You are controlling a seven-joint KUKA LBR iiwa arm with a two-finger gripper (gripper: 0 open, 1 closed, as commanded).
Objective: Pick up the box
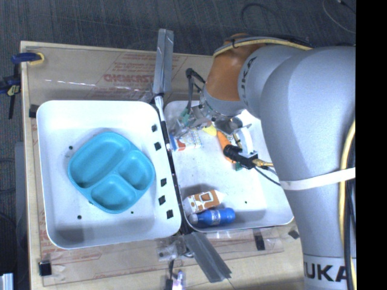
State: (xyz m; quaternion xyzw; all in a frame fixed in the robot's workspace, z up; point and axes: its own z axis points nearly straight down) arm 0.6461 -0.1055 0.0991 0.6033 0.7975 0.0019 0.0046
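Note:
The box [202, 200], small and white with orange and brown print, lies near the front of the right bin [254, 207], touching a blue bottle [216, 216] just in front of it. My gripper [189, 121] is low over the far left corner of the same bin, well behind the box and apart from it. It hangs among small cluttered items there. The grey arm with its orange band [225, 77] covers the bin's far right part.
In the left bin [54, 222] lies a blue divided plate [112, 171]. A small red and blue item [178, 142] and an orange item [222, 139] sit near the gripper. A cable with a black plug [237, 156] hangs from the wrist over the right bin.

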